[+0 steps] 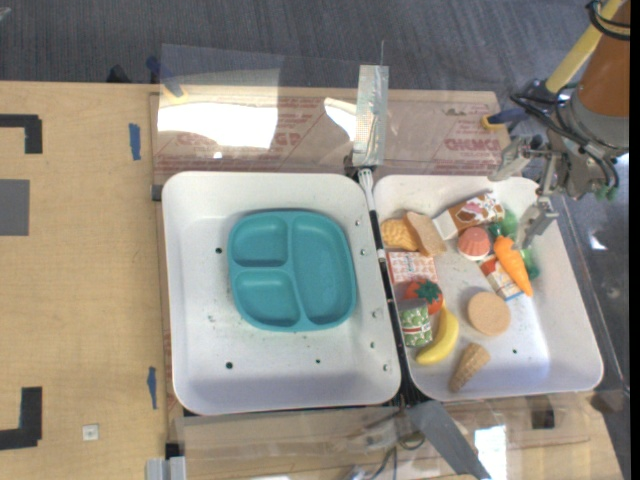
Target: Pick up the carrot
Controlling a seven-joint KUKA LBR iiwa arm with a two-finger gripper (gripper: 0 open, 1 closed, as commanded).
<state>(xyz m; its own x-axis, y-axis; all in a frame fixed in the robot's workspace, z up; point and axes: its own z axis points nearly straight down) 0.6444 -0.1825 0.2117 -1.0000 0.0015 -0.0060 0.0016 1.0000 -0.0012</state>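
The carrot [513,264] lies in the right bin [575,363], near its far right part, orange body slanting with green leaves at the lower end, touching a small carton [505,280]. The tool [543,206] hangs above the bin's far right corner, just beyond the carrot's upper tip; whether its fingers are spread or pressed together cannot be told. Nearby lie a banana [442,339], a round cookie [488,313], an ice-cream cone [467,366] and bread [423,232]. The left bin [190,368] holds a teal tray [292,269] with 3 compartments.
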